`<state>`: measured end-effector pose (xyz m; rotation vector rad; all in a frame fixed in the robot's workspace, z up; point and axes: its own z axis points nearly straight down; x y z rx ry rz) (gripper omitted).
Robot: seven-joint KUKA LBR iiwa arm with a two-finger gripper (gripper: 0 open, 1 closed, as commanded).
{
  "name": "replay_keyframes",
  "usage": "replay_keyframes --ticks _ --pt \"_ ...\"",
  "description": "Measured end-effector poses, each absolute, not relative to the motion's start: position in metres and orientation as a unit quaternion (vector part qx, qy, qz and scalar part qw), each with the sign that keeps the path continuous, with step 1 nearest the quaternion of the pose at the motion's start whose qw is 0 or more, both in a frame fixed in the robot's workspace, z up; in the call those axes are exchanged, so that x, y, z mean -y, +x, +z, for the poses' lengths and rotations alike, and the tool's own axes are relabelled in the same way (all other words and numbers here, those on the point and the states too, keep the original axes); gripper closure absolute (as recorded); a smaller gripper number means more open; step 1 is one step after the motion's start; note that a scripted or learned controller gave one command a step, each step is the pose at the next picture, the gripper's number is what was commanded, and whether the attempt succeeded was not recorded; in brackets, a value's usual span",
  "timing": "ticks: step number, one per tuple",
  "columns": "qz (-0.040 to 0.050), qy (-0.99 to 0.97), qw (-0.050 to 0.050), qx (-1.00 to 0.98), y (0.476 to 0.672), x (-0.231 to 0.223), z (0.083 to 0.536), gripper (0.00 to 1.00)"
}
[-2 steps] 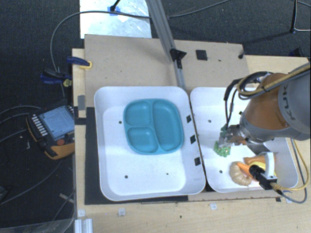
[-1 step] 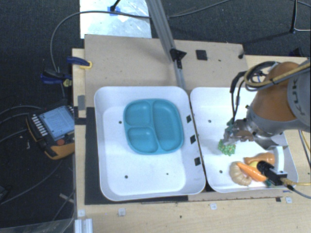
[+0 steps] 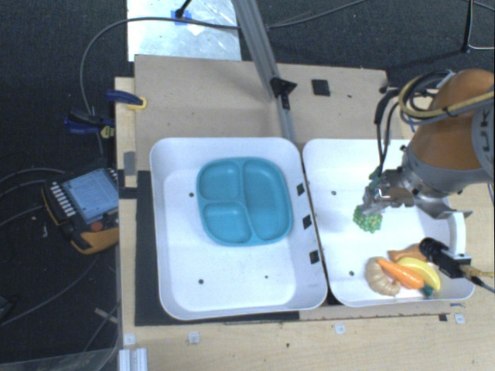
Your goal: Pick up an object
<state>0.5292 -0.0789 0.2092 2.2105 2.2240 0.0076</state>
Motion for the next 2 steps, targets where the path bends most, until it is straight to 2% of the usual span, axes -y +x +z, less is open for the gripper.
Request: replay_keyframes --ticks 1,2 --pt "0.0027 0.705 0.003 -0.709 0.533 0.074 0.272 1.00" --pt "0.0013 0.703 0.000 -0.711 0.534 0.015 0.271 1.00"
